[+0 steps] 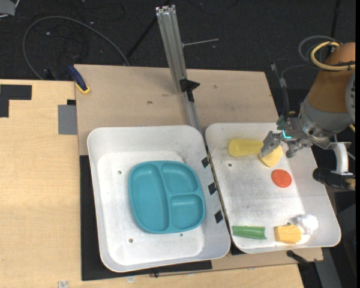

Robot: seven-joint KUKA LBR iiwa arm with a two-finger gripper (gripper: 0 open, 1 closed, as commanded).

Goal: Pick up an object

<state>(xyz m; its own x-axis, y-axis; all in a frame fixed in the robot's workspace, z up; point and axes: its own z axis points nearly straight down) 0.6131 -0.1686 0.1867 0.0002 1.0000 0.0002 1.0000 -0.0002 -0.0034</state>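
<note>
Pale yellow wedge-shaped toy piece [272, 155] sits between the narrowed fingers of the end effector [275, 147], lifted slightly at the right white bin's [252, 188] far side, apparently mid-pick.

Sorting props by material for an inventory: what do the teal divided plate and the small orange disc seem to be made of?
The teal divided plate looks like moulded plastic with a smooth, slightly glossy finish: uniform colour, rounded compartment ridges, soft highlights. The orange disc seems to be matte plastic or rubber, flat in colour with no shine; it is too small to tell which.
</note>
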